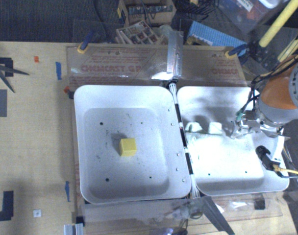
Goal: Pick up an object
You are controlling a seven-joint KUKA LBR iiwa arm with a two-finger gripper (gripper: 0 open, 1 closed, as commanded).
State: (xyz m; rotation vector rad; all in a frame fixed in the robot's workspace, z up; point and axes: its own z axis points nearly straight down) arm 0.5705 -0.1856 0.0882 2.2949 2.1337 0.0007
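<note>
A small yellow block (pixel 128 147) lies near the middle of the left bin (pixel 90 106). Two small white objects sit in the right bin (pixel 227 175): one (pixel 193 128) beside the divider and one (pixel 215 128) just right of it. My gripper (pixel 235 130) hangs low over the right bin's upper right part, a short way right of the second white object. The grey arm with its orange band (pixel 279 94) comes in from the right edge. Nothing is visibly held.
The ridge between the two bins (pixel 181 131) runs down the middle. A clear plastic sheet with clamps (pixel 85 45) stands behind the bins. Cables (pixel 271 160) trail off the wrist over the right bin's right rim. Wooden bench lies to the left.
</note>
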